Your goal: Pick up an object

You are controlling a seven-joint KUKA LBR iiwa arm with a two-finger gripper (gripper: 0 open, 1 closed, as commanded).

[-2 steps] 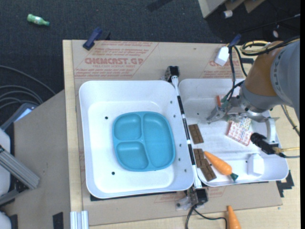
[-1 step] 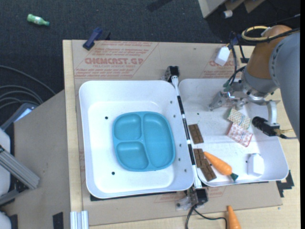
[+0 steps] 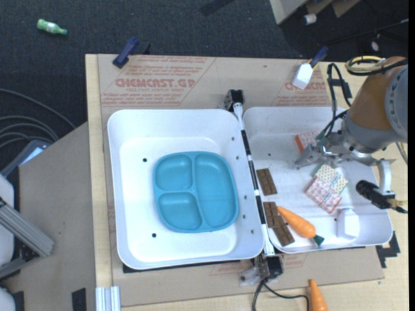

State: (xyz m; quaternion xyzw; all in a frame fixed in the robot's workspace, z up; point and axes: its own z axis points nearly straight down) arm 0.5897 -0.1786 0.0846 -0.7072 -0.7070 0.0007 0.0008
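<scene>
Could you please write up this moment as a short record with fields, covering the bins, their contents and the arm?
left bin: holds a blue divided plate
right bin: holds a toy carrot, two brown bars, a patterned packet, a small white block, an orange item
arm: reaches in from the right, over the right bin
gripper: low over the right bin, near the orange item and the packet
grasp: nothing seen held
outside bins: a second carrot at the bench's front edge
</scene>
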